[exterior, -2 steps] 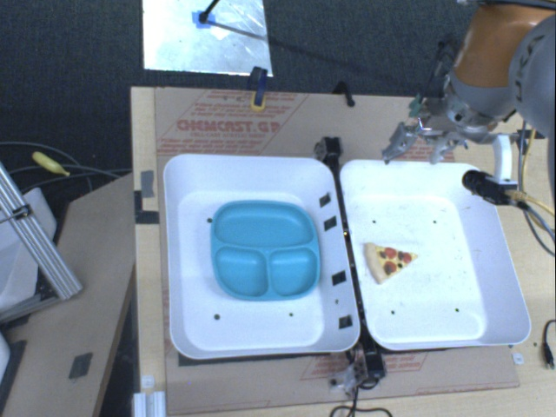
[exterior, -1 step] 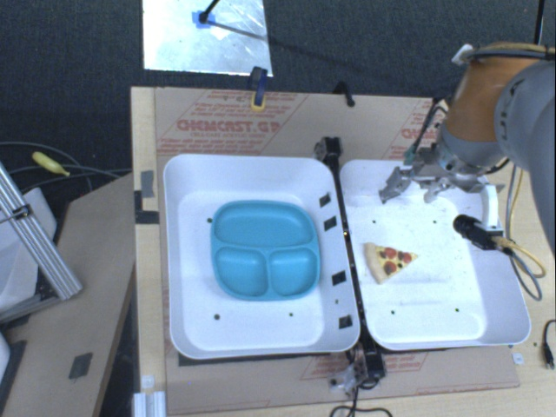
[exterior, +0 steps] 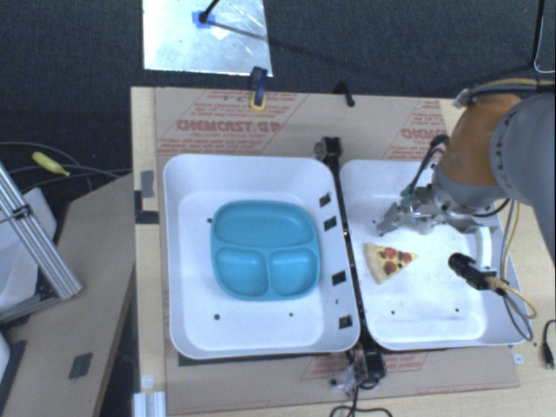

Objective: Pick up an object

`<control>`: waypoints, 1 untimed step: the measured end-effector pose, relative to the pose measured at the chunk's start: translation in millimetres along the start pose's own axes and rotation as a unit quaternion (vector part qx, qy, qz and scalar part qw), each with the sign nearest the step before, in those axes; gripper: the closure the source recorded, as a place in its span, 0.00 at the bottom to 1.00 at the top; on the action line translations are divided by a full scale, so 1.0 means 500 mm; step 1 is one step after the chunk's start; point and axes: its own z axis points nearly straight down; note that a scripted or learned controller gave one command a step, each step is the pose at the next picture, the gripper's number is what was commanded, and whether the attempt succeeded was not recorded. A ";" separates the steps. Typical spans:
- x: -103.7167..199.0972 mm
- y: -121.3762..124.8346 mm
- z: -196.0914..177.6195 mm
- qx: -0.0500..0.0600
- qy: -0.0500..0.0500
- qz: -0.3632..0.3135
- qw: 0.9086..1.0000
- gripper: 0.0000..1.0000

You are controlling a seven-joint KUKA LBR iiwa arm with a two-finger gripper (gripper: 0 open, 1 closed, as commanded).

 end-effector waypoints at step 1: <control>0.065 -0.070 -0.005 -0.001 0.001 -0.002 1.000 0.00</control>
